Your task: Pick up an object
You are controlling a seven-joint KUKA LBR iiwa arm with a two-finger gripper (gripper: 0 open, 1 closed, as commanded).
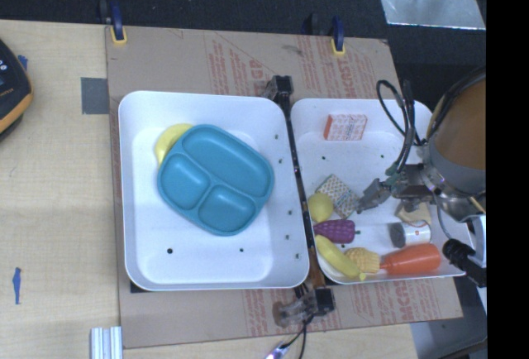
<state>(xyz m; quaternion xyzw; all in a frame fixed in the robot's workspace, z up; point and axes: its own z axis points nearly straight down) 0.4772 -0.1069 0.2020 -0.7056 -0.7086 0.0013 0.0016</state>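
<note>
Two white bins are sitting side by side on the bench, and the gripper (374,193) is hanging low over the right bin (364,152), reaching in from the right edge under the grey arm (459,142) and its black cables (401,122). How its tips are standing cannot be told from this slant, and nothing is showing between them. The nearest thing, by my judgement, is the checkered packet (337,192), which is lying just to the left of the tip, its long side running slantwise toward the bin's near left corner. A yellow lemon (320,205) is resting just beside the packet, with a purple eggplant (334,230) below it, then a banana (335,258), a corn cob (362,260) and an orange carrot (412,259) crowding along the near wall. A small orange box (345,126) is lying well apart near the far wall. The bin floor is looking smooth and flat, so a thin packet will probably be sliding rather than lifting. The left bin (149,250) is holding a blue tray (216,179) over something yellow (169,138).
</note>
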